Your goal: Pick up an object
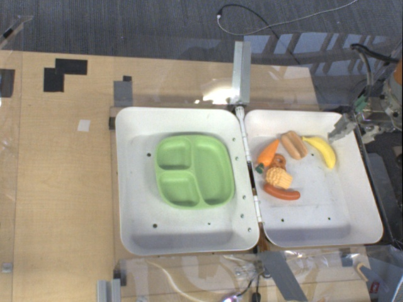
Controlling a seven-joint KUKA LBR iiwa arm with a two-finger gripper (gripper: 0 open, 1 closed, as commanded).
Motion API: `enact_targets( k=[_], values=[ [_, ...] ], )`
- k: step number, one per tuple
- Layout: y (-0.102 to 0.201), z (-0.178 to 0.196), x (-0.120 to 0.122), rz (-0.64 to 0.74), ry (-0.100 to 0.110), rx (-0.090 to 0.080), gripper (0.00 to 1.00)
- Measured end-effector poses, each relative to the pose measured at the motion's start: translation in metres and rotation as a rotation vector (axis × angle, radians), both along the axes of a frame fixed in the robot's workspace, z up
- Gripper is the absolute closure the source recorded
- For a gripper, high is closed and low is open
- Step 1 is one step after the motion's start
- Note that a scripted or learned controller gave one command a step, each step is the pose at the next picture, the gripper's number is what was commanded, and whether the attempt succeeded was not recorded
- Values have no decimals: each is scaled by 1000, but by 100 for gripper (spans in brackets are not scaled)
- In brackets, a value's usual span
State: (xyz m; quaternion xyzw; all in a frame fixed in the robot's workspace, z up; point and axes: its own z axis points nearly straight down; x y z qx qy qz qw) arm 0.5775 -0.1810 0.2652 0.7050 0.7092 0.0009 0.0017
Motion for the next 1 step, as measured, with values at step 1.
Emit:
enact_targets(
  k=[1],
  values=[
    [-24, -113, 55, 4, 1, 0, 0]
  ],
)
